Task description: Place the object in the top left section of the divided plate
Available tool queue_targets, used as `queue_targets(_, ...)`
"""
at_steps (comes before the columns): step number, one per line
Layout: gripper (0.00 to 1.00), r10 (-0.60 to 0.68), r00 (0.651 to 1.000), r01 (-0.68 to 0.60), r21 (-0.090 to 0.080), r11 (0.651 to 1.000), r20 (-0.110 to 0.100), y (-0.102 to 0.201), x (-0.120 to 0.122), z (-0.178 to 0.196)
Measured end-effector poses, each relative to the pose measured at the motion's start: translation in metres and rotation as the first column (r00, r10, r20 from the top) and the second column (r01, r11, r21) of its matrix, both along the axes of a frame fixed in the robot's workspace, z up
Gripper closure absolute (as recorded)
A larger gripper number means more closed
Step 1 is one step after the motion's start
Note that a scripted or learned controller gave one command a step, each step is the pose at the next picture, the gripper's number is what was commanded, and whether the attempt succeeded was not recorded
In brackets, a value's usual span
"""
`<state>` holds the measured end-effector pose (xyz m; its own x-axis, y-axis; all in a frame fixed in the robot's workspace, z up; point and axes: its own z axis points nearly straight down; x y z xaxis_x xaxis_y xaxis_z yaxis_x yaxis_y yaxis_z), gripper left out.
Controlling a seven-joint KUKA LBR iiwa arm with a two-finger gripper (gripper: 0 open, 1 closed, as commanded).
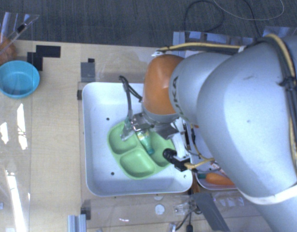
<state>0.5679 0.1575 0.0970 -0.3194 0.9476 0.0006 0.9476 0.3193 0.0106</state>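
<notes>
Over left white bin (97, 129) | gripper (134, 127): finger state unclear | glossy green divided plate (136, 163), rounded sections

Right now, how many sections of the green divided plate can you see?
2 sections of the green divided plate: one at its left end, one at its lower end. The grey arm may hide others.

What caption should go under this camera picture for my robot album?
Grey arm lowers its gripper over a green divided plate in a white bin.
</notes>
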Motion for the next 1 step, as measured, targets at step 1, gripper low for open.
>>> queue_targets(1,0.0,0.0,1.0,0.0,0.0,1.0,0.0,0.0,0.0,0.0)
